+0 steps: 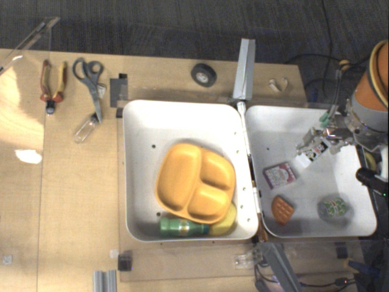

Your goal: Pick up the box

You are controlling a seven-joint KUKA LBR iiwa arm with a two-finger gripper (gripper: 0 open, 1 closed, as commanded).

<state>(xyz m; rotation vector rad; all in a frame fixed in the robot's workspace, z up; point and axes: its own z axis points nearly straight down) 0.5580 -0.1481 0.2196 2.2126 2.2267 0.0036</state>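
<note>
A small flat box (pixel 279 175) with a pink and white face lies in the right bin (pixel 267 123), near that bin's left-centre. My gripper (pixel 311 148) hangs over the upper middle of the same bin, up and to the right of the box and apart from it. Nothing that I can make out is held in it. The grey arm with its orange band (pixel 375 87) comes in from the right edge.
An orange ridged piece (pixel 282 208) and a round green-white object (pixel 333 207) lie near the right bin's front. The left bin (pixel 140 163) holds a yellow divided plate (pixel 197 184) over a green can (pixel 179 226). Scissors (pixel 91 84), pliers (pixel 51 84) and a tape roll (pixel 203 74) lie on the bench.
</note>
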